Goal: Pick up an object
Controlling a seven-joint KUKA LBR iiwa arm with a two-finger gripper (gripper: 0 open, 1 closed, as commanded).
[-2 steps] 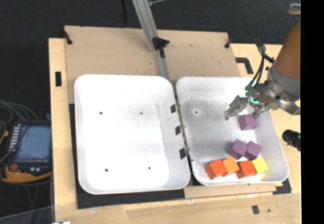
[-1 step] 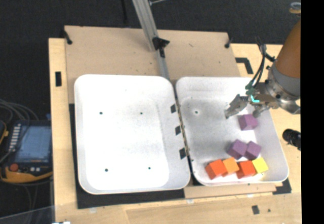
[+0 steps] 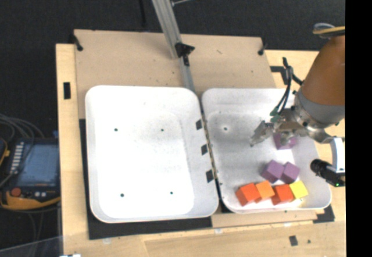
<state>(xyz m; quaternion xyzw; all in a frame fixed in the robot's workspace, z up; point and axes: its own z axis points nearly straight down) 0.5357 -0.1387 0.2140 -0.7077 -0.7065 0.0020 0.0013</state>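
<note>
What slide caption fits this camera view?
Gripper low over right bin, above purple, orange and yellow blocks.

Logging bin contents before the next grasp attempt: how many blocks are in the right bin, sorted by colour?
Purple blocks: 3 (one by the tool, two lower down)
Orange blocks: 3
Yellow blocks: 1
Total: 7
</note>
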